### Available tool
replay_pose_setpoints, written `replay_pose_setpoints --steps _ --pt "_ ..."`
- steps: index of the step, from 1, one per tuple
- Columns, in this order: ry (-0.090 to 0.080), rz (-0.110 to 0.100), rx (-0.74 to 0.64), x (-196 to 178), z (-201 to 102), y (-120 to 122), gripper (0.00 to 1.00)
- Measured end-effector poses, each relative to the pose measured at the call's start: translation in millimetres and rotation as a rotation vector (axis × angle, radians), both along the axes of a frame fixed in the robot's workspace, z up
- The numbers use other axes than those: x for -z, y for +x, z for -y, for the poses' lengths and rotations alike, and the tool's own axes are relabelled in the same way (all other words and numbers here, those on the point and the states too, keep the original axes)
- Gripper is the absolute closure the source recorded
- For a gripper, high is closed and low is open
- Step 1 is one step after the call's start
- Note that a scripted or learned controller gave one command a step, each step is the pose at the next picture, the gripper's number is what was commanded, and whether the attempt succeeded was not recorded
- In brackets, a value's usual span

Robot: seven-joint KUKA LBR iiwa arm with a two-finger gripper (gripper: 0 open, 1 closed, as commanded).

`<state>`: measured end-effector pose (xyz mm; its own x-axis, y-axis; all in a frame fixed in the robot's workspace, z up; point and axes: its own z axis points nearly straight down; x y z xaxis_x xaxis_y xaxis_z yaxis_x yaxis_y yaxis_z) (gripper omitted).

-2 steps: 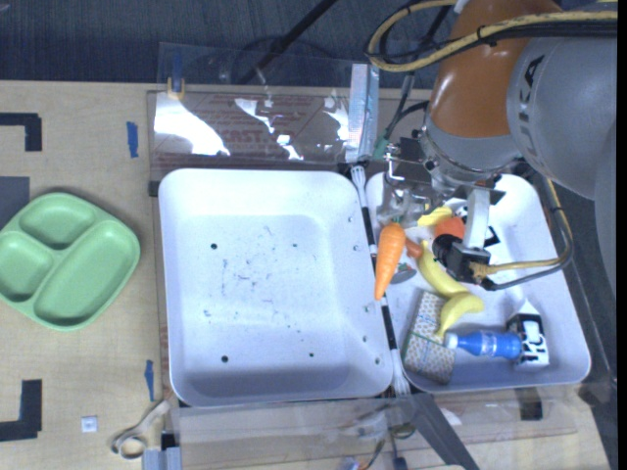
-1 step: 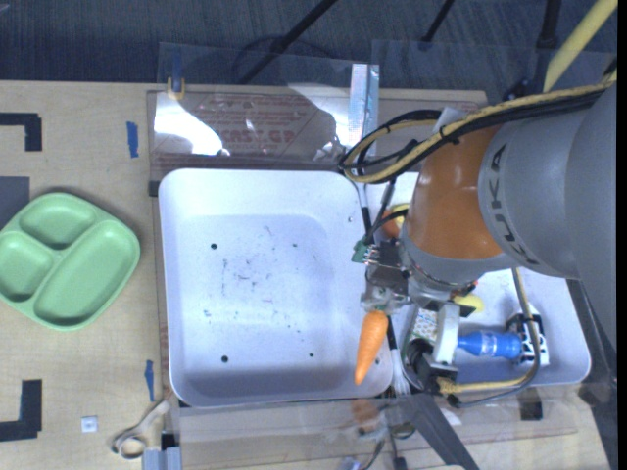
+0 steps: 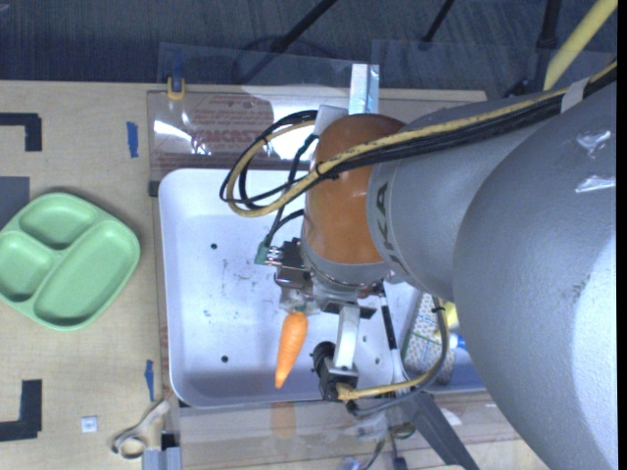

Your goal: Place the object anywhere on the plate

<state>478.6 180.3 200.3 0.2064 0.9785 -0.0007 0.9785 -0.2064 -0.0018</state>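
White bin point(image 3: 196, 262), arm bent over carrot point(image 3: 290, 346)

Robotics lab, plywood bench point(image 3: 78, 106) with blue tape marks point(image 3: 131, 138), white bin point(image 3: 196, 262), cabled arm point(image 3: 509, 213)

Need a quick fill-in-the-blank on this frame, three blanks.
1. The carrot lies in the white ____.
2. The green plate has ____ compartments.
3. The plate rests on the bench, to the ____ of the bin in the camera view.

Missing words: bin; three; left
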Motion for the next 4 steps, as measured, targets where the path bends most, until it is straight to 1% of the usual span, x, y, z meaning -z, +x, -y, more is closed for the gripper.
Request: replay_pose_setpoints --steps 1,2,3,4 --pt "-0.001 0.000 0.228 6 3 75 1.00" --pt "-0.002 0.000 0.629 17 -36 131 1.00" --pt "-0.002 -0.003 0.538 85 9 88 1.00" --pt "-0.002 -0.003 0.537 85 9 88 0.00"
